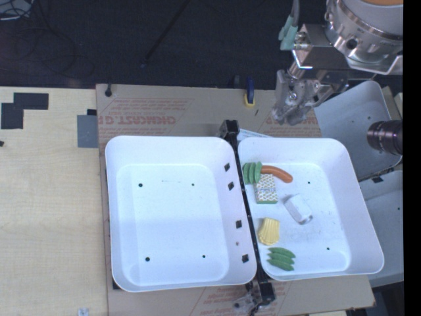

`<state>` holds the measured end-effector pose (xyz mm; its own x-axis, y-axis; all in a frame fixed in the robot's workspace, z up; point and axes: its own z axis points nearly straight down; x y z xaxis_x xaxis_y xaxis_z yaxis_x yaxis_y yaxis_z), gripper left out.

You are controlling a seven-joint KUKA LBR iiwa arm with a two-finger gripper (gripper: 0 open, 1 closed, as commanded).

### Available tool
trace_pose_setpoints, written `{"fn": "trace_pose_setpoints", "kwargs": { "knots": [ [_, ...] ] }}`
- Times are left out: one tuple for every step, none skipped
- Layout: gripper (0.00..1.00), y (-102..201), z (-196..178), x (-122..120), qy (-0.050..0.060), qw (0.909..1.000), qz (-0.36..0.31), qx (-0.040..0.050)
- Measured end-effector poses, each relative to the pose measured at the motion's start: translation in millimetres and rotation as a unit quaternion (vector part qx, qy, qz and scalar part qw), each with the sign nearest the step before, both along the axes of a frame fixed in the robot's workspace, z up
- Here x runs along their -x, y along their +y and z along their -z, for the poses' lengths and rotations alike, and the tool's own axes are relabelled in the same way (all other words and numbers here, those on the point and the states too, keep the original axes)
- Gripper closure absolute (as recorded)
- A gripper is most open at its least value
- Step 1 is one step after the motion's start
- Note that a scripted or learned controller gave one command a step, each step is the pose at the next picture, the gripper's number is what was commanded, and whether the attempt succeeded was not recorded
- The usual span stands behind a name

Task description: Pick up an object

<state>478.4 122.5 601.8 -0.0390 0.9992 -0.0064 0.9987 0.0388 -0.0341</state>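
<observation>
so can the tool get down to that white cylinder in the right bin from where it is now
Probably yes. The tool hangs above the right bin's far rim, and the white cylinder lies in open floor, apart from the checkered block and the orange sausage.

Arm (365, 18) cropped at top edge

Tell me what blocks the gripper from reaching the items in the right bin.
Nothing visible does. The gripper sits above the bench beyond the right bin's far rim, and the orange sausage lies uncovered below.

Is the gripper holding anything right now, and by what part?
Nothing is held: the gripper hangs above the bench, beyond the right bin.
</observation>
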Motion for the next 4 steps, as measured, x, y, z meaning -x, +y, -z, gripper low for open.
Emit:
{"fn": "trace_pose_setpoints", "kwargs": {
  "knots": [
    [1.0, 1, -9, 0, 0.002, 1.0, -0.002, 0.0002],
    [1.0, 1, -19, -1, 0.004, 1.0, -0.004, 0.0004],
    [1.0, 2, -27, -1, 0.006, 1.0, -0.005, 0.0005],
    [1.0, 2, -37, -2, 0.007, 1.0, -0.007, 0.0003]
  ]
}}
